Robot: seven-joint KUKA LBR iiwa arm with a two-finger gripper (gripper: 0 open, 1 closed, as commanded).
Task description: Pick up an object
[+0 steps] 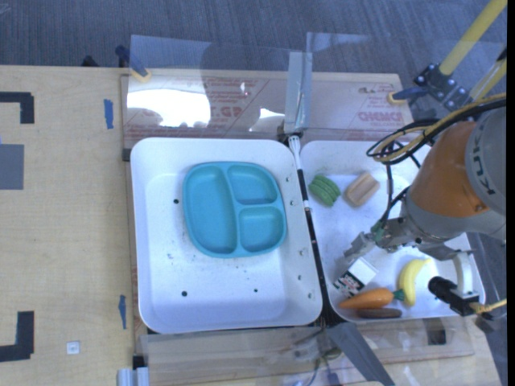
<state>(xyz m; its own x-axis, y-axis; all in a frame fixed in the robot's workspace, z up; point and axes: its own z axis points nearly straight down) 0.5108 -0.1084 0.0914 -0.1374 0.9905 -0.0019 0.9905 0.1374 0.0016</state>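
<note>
2 white bins side by side on bench: left bin and right bin. Left bin has 1 teal divided plate, 3 compartments, sitting toward its back edge, plus a few dark specks on the floor. Right bin has 4 toy food items: 1 green ridged veg near back-left corner, 1 tan bread-like block just beside it toward the right, 1 yellow banana near front-right corner, 1 orange carrot along front edge w/ green stub end pointing at the banana. 1 dark flat item under the carrot at front rim, can't ID. 1 arm, orange band, enters over right bin's right edge. Gripper low over the bin's middle-front, just above the carrot, left of the banana. Finger state: can't tell, tips blur into a white/black block shape; nothing visibly between them. Carrot looks short, smooth, lying flat, apart from the banana by a small gap.
</note>
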